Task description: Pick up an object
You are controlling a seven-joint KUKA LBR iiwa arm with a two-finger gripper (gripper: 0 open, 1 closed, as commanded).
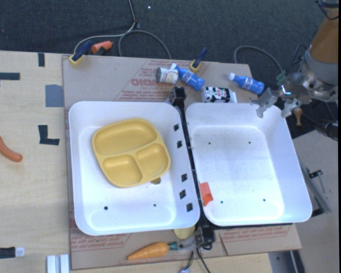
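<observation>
A toy sausage [7, 148] lies on the bare wood at the bench's left edge, well apart from the bins. At the back left corner of the cardboard sheet [102, 78] that carries the bins sits a yellow and orange clamp [91, 49]. The left bin [79, 169] holds a yellow plate [131, 151] with three sections, lying flat in the bin's back half, nearer its left wall than its right; a small dark thing [155, 181] peeks from under the plate's front edge, too small to tell. At the cardboard's front edge, just before the gap between the bins, lies a carrot [150, 250], leaf end to the right. Along the back edge, behind the gap, stand a white bottle [167, 74] and, touching it, a blue bottle [191, 78], with a blue clamp [199, 58] just behind. A black-and-white box [219, 94] rests against the back rim of the right bin [295, 169], and a second blue bottle [247, 84] lies near that bin's back right corner. An orange tag [206, 193] sits on the right bin's left rim. The gripper [275, 104] hangs over the right bin's back right corner, its fingers seemingly spread with nothing between them, under the arm [324, 44], well apart from the plate.
</observation>
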